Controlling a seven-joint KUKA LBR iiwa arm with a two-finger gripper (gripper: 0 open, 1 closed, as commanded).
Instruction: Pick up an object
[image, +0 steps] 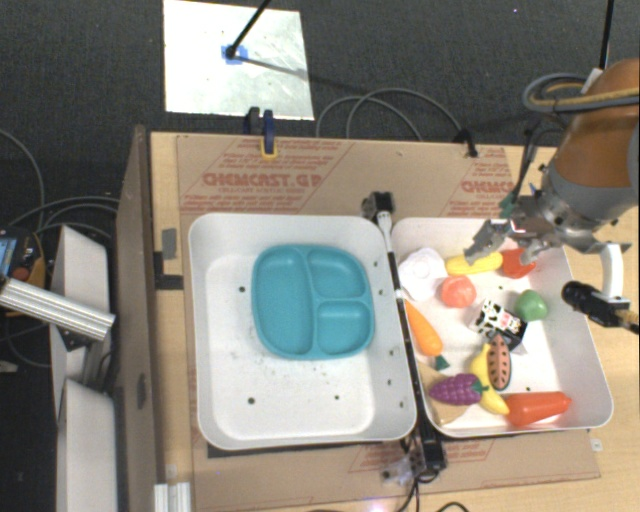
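My gripper (508, 243) hangs over the far part of the right bin (590, 370), its fingers spread open with nothing between them. Just below it lie a yellow banana (473, 264) and a red pepper (516, 265). Around them are a white piece (422, 270), an orange-red ball (458, 291), a green ball (532, 305) and a black-and-white block (499, 320). Nearer the front lie a carrot (425, 332), purple grapes (455, 388), a second yellow banana (491, 392) with a brown piece (498, 362) on it, and an orange-red vegetable (537, 405).
The left bin (225, 330) holds a teal divided plate (312, 300). A dark divider (397, 300) runs between the bins. Cables and a metal rail (55, 308) lie left of the bench. The arm takes up the upper right.
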